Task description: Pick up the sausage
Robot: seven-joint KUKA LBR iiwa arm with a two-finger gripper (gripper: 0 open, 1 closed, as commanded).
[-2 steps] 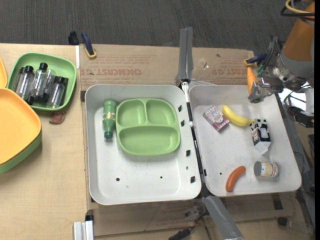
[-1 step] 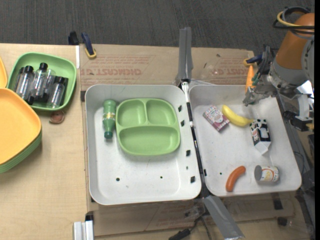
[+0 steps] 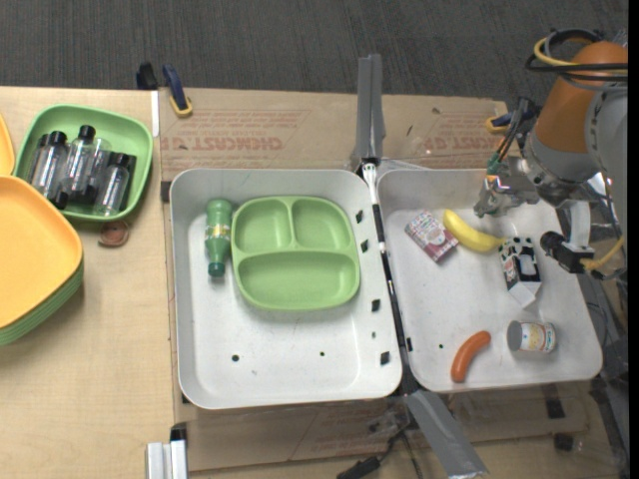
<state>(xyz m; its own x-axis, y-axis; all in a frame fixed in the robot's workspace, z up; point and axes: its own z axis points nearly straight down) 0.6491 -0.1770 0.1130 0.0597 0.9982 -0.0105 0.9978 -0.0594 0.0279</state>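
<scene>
The sausage (image 3: 469, 355) is orange-red and lies slantwise near the front of the right bin (image 3: 439, 297). My gripper (image 3: 496, 194) hangs over the back right of that bin, just above the far end of a banana (image 3: 471, 232). It is well behind the sausage and apart from it. The grey arm with its orange band (image 3: 584, 78) rises behind it at the right edge.
In the right bin are a pink packet (image 3: 430, 236), a black-and-white carton (image 3: 519, 264) and a small can (image 3: 531, 337) right of the sausage. The left bin (image 3: 200, 347) holds a green divided plate (image 3: 295, 250) and a green bottle (image 3: 217, 236). Orange plates (image 3: 30, 257) lie at the far left.
</scene>
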